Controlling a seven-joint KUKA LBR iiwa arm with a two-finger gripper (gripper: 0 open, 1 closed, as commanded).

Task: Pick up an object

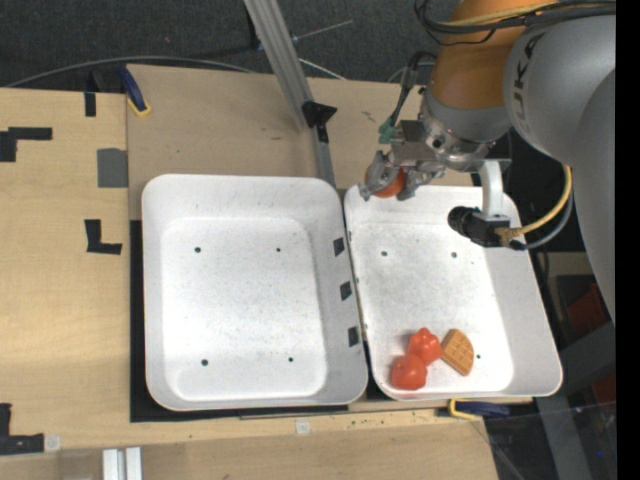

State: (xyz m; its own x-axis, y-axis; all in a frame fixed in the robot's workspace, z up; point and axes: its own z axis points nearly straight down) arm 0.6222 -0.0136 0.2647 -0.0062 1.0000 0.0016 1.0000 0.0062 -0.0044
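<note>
we saw the gripper point(392, 181) hanging over the far left corner of the right bin point(520, 298), its fingers pinched on a small red-orange object point(398, 180) that showed between them. the object sat above the bin's rim, close to where the two bins meet, and we could not tell whether it touched the rim. its shape was hard to make out, since the fingers covered most of it.

the arm point(560, 58) came in over the bench's far right corner, with its orange band point(490, 18) above the wrist and loose cables around it. a black fitting on a white bracket point(487, 218) hung just over the right bin's far right edge.

in the right bin, three things lay together near its near edge: a red pepper-like piece point(424, 344), a rounder red piece point(407, 372) touching it on the near side, and a tan waffle-like piece point(458, 351) just beside them on the right.

the left bin point(160, 268) lay alongside, its right edge touching the right bin. a metal rail point(285, 58) ran at a slant from the far edge of the bench down to the bins' far junction. black tape marks point(97, 236) lay on the wood at the bench's left side.
</note>
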